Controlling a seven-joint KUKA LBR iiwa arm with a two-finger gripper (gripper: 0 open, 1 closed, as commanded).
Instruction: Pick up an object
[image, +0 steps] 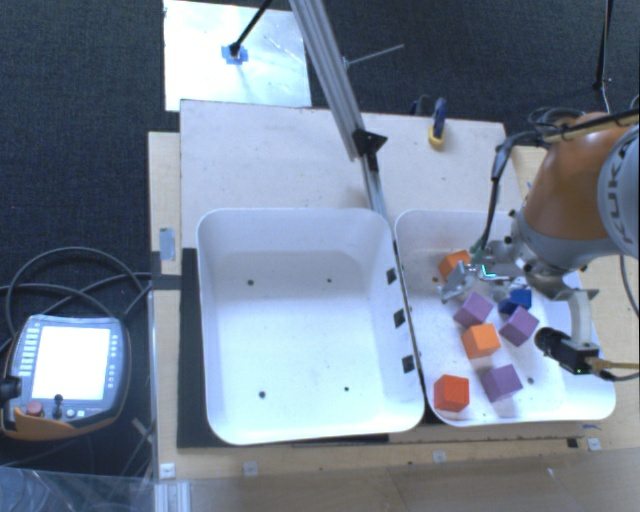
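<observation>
Robot arm (580, 190) up top, over the right bin (420, 232) w/ blocks.
Camera view: the grey and orange arm comes in from the right, above the right bin's far part. Its gripper (470, 281) sits low by an orange block (453, 264) near the bin's back; can't tell if it's open or shut. Close by: purple block (473, 309), small blue block (517, 298), 2nd purple block (519, 326), orange block in the middle (481, 340), purple block lower down (501, 382), red-orange block (452, 392) at the front. Left bin (215, 240) sits beside it on the worktop (270, 150).
</observation>
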